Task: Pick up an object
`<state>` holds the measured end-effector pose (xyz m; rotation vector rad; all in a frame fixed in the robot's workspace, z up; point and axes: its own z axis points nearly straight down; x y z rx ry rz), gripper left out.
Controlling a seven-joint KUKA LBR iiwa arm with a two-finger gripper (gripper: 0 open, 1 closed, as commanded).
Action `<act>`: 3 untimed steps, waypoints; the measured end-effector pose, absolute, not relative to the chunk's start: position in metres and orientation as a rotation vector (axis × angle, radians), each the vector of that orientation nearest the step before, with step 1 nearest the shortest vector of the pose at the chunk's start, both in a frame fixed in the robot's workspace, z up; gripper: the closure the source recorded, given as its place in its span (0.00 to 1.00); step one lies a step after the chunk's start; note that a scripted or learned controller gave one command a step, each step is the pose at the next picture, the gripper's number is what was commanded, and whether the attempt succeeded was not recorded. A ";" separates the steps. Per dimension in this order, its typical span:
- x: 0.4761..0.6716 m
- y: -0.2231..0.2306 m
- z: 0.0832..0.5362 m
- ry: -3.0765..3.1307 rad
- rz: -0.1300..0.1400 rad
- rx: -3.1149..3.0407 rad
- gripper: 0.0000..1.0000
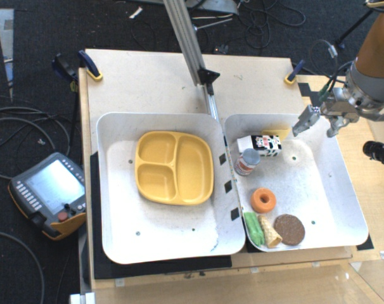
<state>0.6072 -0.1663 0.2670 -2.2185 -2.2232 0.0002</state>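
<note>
Hanging over the top right corner of the right bin [344, 170], the hand [317, 124] has its two fingers spread apart with nothing between them. Just left of the hand sits a black-and-white carton [266, 144], with a small can [246, 163] touching it. Farther below lie an orange donut [263, 200], a brown cookie [289, 229] and a green pod [253, 228]. Far left, a yellow divided plate [175, 168] fills the left bin [116, 233].

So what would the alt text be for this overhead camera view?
A robot arm's tool hangs open over the right white bin, which holds toy food including an orange donut and brown cookie. The left bin holds a yellow divided plate.
</note>
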 end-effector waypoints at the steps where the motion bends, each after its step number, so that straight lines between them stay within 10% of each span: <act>1: 0.607 -0.166 0.267 -2.224 0.001 -2.218 0.00; 3: 0.612 -0.172 0.170 -2.219 0.005 -2.220 0.00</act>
